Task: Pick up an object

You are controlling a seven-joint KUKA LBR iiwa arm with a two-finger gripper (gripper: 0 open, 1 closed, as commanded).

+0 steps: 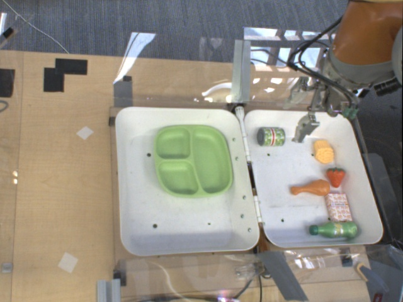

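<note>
While gripper (306,129) hangs over right bin (277,187) beside can (271,136), finger state unclear

Lime green divided plate (192,160) in white left bin (135,231), dark green can (271,136), orange cookie (323,151), red strawberry (337,177), green bottle (334,230), pale wooden bench (56,187).

We see an evenly bright scene under soft overhead light. Both white bins (189,231) come close to washing out, with a pale grey shadow along the left bin's near edge. Glare streaks the clear panels (264,80) at the surface's (56,187) far edge, and a bright patch sits near the far left. The arm (371,24) at the far right corner looks slightly soft. Overall sharpness is modest, with fine detail smeared.
</note>
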